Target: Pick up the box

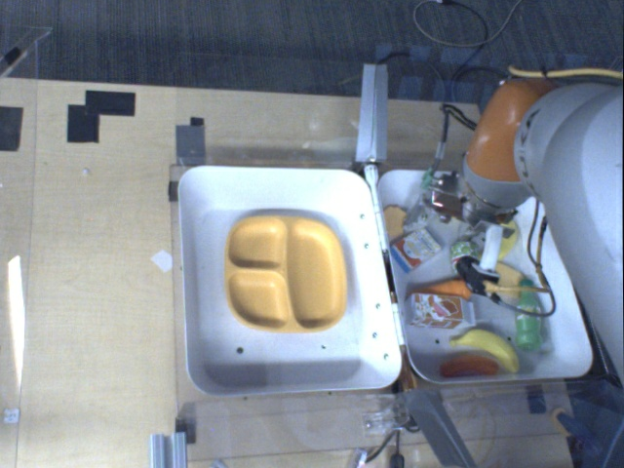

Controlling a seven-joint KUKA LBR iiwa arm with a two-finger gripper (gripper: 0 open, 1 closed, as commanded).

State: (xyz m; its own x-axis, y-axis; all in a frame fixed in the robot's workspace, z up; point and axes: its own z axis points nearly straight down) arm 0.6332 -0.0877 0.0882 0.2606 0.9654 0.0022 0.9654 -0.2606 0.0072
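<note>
Box (439, 310) is seen lying flat in the right bin (565, 344), near its left wall, just beside the banana (487, 344). Arm (575, 164) is positioned over that bin. Left bin (205, 261) is occupied by 1 yellow tray (288, 271). Hand (456, 206) is hung over the clutter, apart from the box; open or closed cannot be told. Box is judged light, thin card, easily crushed. A gentle grip across its 2 long edges is advised.
</note>
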